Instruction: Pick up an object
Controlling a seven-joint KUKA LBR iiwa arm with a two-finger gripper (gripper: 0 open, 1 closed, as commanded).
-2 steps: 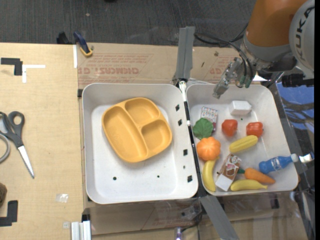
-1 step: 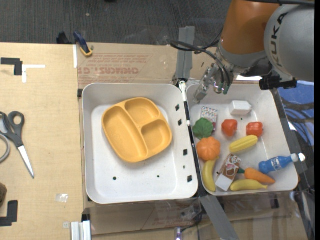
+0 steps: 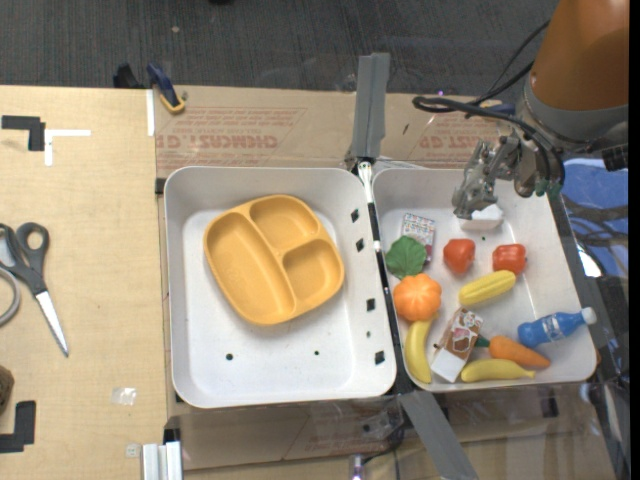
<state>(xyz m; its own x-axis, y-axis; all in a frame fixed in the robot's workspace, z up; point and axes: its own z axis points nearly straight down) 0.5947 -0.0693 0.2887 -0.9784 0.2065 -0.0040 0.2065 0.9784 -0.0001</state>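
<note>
My gripper (image 3: 472,200) hangs over the back of the right bin (image 3: 566,268), just above a small white object (image 3: 484,217). In that bin lie a white packet (image 3: 418,230), a green leafy piece (image 3: 406,256), a red tomato (image 3: 459,255), a red pepper (image 3: 509,258), a yellow corn (image 3: 487,288), an orange (image 3: 417,297), a banana (image 3: 418,350), a snack box (image 3: 458,343), a carrot (image 3: 518,351), a second yellow piece (image 3: 497,370) and a blue bottle (image 3: 555,326). The white object touches or sits right under the gripper; I cannot tell which.
The left bin (image 3: 200,368) holds a yellow divided plate (image 3: 275,258). Scissors (image 3: 35,278) lie on the wooden bench at the far left. A blue and yellow clamp (image 3: 165,88) sits behind the bins on the cardboard.
</note>
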